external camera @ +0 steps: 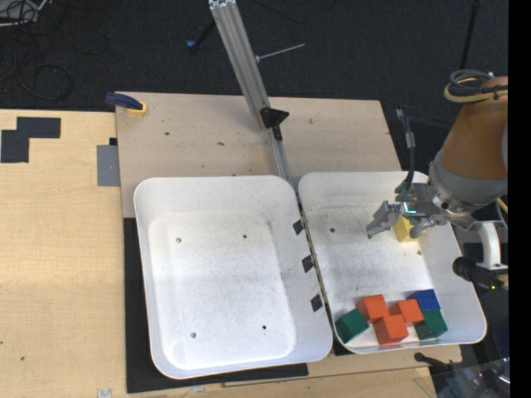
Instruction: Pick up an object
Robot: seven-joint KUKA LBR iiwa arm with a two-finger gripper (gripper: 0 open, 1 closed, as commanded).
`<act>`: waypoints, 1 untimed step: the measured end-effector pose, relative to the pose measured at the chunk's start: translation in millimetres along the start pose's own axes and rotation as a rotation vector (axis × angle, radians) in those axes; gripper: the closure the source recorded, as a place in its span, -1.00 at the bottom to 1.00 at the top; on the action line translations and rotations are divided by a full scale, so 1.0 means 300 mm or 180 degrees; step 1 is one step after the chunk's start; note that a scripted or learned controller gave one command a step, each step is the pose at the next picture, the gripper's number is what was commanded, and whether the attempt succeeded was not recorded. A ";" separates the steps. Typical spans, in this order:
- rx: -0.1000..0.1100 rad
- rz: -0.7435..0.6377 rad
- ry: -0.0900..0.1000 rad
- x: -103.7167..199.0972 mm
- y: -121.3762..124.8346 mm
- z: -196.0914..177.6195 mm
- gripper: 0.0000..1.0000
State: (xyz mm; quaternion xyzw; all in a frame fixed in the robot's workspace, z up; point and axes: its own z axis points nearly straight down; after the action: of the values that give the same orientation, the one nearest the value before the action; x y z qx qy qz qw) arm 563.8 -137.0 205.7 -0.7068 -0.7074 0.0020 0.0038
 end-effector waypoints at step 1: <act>-0.0017 0.0007 -0.0004 -0.004 0.003 -0.008 -1.00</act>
State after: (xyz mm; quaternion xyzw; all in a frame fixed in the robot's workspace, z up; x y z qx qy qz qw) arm 564.6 -138.1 208.2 -0.7076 -0.7066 0.0006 0.0016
